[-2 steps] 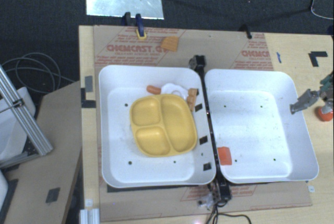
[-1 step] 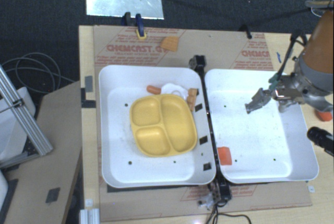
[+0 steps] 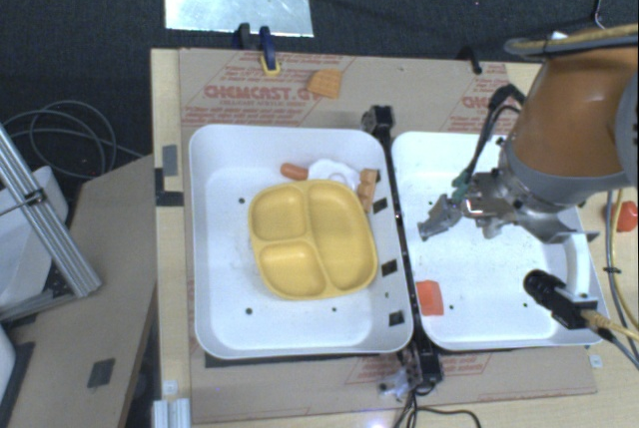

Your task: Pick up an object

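Landmark: yellow divided tray [image 3: 312,239], lying in the left bin [image 3: 222,316].

- Orange sausage-shaped piece [image 3: 294,172] just above the tray's upper edge, beside a white object [image 3: 332,173].
- Small tan block [image 3: 367,185] at the tray's upper right corner.
- Right bin [image 3: 479,321] lies right of the tray, across the divider.
- Orange-red block [image 3: 428,296] right of the tray's lower right corner, on the right bin's floor.
- Gripper [image 3: 436,219] hangs right of the tray, above the orange-red block and apart from it. Fingers slightly parted, nothing between them.
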You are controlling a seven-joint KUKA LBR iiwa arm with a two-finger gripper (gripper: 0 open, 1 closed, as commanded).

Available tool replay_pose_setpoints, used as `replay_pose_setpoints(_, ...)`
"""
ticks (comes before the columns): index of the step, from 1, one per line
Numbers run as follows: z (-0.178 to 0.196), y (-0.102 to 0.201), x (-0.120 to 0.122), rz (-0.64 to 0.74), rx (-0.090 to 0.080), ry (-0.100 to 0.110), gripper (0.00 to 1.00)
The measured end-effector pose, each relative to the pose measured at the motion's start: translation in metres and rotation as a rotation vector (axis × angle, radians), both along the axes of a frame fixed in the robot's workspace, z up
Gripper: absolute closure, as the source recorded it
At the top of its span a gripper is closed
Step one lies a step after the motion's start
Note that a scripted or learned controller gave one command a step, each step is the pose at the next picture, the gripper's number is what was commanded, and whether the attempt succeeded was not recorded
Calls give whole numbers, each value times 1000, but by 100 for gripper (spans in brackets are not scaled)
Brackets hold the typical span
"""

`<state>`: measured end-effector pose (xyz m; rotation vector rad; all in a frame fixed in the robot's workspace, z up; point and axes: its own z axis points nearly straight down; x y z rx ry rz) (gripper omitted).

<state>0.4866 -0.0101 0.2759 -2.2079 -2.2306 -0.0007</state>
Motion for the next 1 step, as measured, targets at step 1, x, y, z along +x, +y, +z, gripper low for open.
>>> replay_pose_setpoints(1,135,-103,30,-17,-10,-22,0)
